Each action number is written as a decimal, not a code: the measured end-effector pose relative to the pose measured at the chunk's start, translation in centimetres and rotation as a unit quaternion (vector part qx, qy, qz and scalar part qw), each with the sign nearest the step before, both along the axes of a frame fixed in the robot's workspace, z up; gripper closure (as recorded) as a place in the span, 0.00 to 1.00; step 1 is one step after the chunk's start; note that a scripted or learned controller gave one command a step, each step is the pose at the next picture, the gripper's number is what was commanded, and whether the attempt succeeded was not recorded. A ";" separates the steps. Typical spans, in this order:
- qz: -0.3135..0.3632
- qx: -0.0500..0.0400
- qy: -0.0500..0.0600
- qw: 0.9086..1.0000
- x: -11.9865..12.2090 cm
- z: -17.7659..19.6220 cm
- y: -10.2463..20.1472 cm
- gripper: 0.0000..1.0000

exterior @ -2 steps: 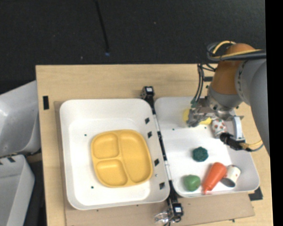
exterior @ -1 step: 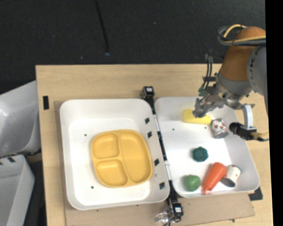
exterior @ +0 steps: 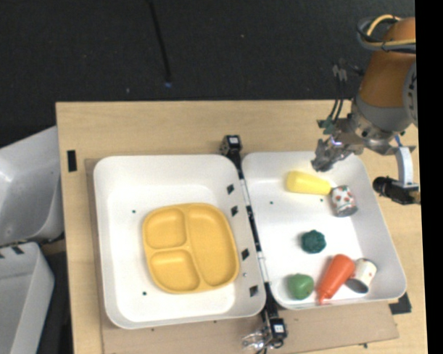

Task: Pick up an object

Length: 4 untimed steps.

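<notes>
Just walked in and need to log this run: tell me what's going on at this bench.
A grey and orange arm reaches in from the right, its gripper over the far edge of the right bin, just by the yellow piece. It holds nothing. A carrot and two green items lie there; the left bin holds a yellow divided plate.

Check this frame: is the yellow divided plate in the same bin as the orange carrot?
No, the yellow plate lies in the left bin; the carrot is in the right bin.
</notes>
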State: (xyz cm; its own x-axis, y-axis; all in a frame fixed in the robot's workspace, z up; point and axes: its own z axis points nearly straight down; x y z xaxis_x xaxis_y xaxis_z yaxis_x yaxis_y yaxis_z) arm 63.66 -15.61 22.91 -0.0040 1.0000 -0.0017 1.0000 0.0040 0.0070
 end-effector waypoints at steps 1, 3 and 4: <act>0.000 0.001 0.003 1.000 -2.8 0.6 4.4 1.00; 0.001 0.001 0.004 1.000 -4.9 0.5 13.9 1.00; 0.001 0.002 0.004 1.000 -6.3 1.5 18.7 1.00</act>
State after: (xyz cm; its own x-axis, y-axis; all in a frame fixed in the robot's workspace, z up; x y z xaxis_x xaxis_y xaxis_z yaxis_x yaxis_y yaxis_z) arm 57.32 3.09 24.40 -0.0065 1.0000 0.0017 1.0000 0.0065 -0.0008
